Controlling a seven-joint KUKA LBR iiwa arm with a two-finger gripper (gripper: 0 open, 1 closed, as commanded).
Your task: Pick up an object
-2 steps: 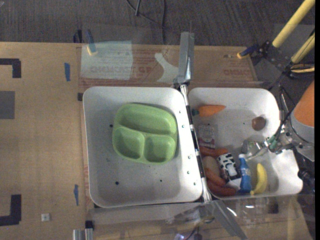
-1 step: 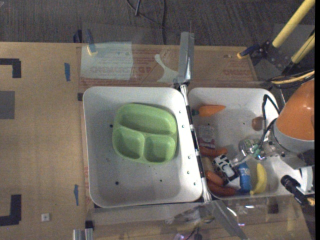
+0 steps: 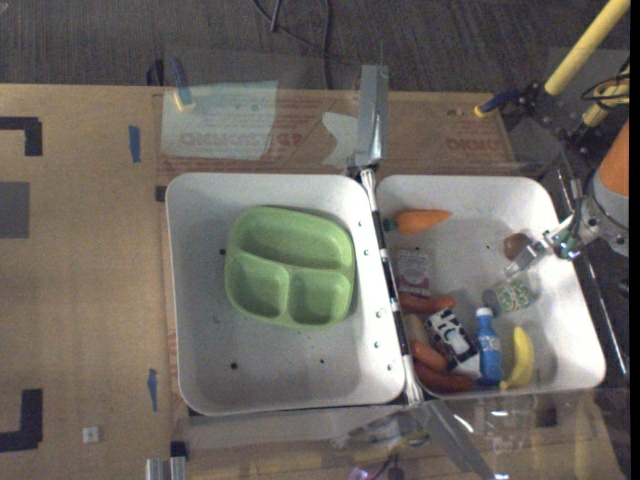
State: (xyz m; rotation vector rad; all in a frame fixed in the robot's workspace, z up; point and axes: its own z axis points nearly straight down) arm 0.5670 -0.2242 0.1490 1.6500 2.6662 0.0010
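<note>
My pincer (image 3: 535, 247) hangs over the right bin (image 3: 470, 196), grip state undeterminable, beside a brown object (image 3: 515, 243); I should centre squarely above it before descending and closing.

A: Floor?
B: Dark grey carpet (image 3: 450, 18) along the top, black cables (image 3: 290, 8) looping over it.

A: Bench?
B: Brown cardboard-coloured bench top (image 3: 80, 268), black tape marks (image 3: 25, 133) at the left edge, small blue tape strips (image 3: 134, 143) here and there.

A: Anything else?
B: Clear plastic sheet (image 3: 225, 118) taped down behind the bins, metal divider bar (image 3: 370, 118) beside it. Yellow pole (image 3: 590, 38) slanting in the top right corner. Light even, soft shadows.
</note>
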